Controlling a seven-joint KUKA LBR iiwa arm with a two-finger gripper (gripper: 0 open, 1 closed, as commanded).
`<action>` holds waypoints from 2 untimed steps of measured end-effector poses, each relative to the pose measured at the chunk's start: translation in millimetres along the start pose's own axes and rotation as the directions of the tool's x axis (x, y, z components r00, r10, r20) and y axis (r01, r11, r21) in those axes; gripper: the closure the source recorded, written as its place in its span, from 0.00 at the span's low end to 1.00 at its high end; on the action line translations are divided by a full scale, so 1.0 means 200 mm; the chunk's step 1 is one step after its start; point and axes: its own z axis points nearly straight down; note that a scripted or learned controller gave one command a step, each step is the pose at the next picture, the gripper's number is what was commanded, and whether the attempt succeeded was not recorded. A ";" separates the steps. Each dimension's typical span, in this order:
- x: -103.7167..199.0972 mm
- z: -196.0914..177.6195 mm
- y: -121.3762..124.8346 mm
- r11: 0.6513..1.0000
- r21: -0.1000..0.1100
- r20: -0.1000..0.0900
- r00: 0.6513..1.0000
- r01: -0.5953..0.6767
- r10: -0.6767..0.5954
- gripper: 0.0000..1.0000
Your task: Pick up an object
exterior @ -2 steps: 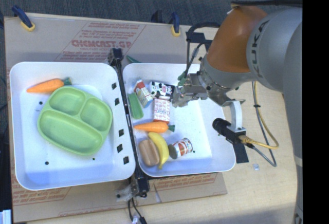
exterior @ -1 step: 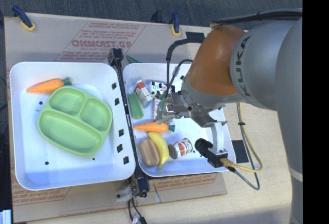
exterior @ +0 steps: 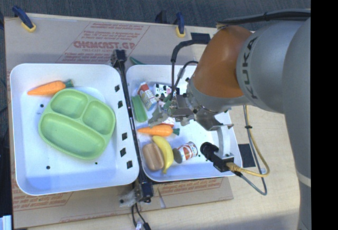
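1. I am a grey arm with an orange band above my wrist, reaching in from the right over the right bin of two shallow white bins set side by side.
2. My pincer hangs low in the middle of the right bin, just above a carrot. My own wrist covers much of it, so I cannot tell whether it is released or clenched, and I see nothing plainly grasped in it.
3. That carrot lies on its side, orange with a green tip pointing right, just below my pincer.
4. Near the front of the same bin lie a bread roll and a banana, touching each other, with a small red-labelled can just beside the banana on the right.
5. Along that bin's left wall lies a long green piece, and beside it a small bottle or can with a red label, tilted.
6. The left bin holds a light green divided plate with three compartments, lying flat.
7. A second carrot lies just beyond the plate, near the bin's far left corner, its green tip pointing right.
8. Both bins rest on a sheet of brown cardboard printed with red lettering.
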 end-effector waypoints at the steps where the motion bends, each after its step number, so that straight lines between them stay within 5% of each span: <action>1: 0.19 -0.52 0.20 1.000 -0.004 -0.001 1.000 0.000 0.000 0.00; 2: 0.10 -1.09 0.39 1.000 -0.008 -0.001 1.000 0.000 0.000 0.00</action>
